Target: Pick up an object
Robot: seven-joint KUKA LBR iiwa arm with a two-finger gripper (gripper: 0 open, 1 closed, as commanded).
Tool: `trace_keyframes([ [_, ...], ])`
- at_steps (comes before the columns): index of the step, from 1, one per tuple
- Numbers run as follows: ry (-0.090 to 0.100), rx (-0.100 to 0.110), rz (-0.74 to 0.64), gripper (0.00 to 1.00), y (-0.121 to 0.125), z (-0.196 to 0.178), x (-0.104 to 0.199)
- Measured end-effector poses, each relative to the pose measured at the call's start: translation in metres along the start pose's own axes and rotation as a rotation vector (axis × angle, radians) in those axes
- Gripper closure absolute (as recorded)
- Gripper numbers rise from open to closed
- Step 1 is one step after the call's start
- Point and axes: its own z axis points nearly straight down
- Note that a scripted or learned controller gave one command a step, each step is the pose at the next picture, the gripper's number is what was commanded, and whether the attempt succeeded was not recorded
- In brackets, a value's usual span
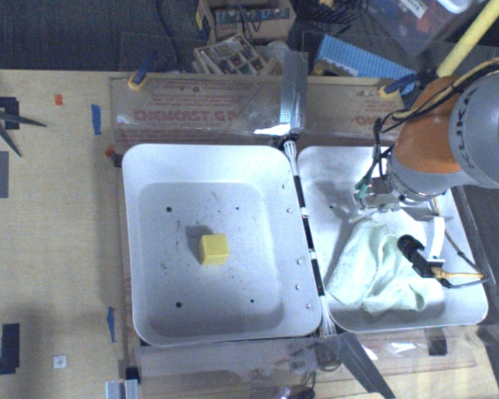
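My claw [373, 202] hangs low in the right bin [326, 177], over its far half, with my grey arm [485, 127] and its orange band [424, 150] stacked right above it and hiding most of it. From this slant I cannot tell how far the claw is open, nor whether it has hold of anything.

Just below the claw, on the near side, a crumpled pale green cloth [368, 274] lies spread over the near half of the same bin. Its upper edge comes up to where the claw is. Whether the two touch I cannot tell, since my wrist covers that spot.

Well off to the claw's left, past the wall where the two bins meet, a small yellow cube [214, 248] sits alone on the floor of the left bin [150, 177], near its middle and clear of every wall. It rests flat, with one corner turned a little towards the camera.

Both bins stand side by side on the pale wooden tabletop [50, 223], which runs on farther to the left of the claw.
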Motion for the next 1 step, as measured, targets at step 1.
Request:
trace_keyframes([
  [1,-0.002,0.015,0.46,1.0,-0.0546,-0.0846,0.076],
])
